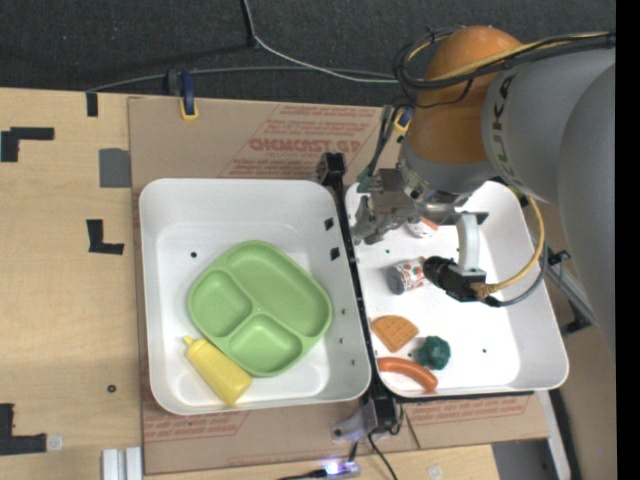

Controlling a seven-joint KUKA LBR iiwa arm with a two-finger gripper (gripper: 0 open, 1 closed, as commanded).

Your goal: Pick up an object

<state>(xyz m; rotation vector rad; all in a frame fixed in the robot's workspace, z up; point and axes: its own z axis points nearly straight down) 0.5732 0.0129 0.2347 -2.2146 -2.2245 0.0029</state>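
Now — jaws (372,223) at right bin's (530,373) upper left | can (407,274) lies near, below-right | opening: cannot tell

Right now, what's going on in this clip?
The grey arm's gripper hangs over the upper left corner of the right bin. Nothing visible is lifted. That bin holds a small can, a waffle piece, a dark green toy and a hot dog. The left bin holds a green divided plate and a yellow bottle.
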